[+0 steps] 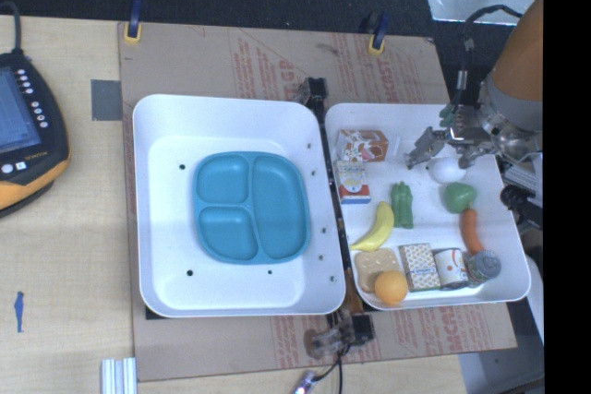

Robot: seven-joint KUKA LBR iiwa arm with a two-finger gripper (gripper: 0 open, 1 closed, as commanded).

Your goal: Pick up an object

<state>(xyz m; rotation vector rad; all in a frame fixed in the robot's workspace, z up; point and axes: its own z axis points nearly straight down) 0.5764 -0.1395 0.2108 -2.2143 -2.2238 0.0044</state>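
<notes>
Hovering open-fingered, the gripper (445, 151) sits just above a white egg (447, 169).

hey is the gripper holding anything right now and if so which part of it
It cannot be told. The gripper is low in the right bin, right beside a white egg-like object, but no grasp is clearly visible.

You see smooth, glossy white plastic bins (148, 198), a matt blue plastic plate (251, 206), brown cardboard sheet (231, 60), pale wood-grain bench (65, 291).

Blue divided plate (251, 205), white bins (157, 291), yellow banana (376, 228), orange carrot (471, 230), green pepper (401, 204), orange fruit (391, 288)
</notes>
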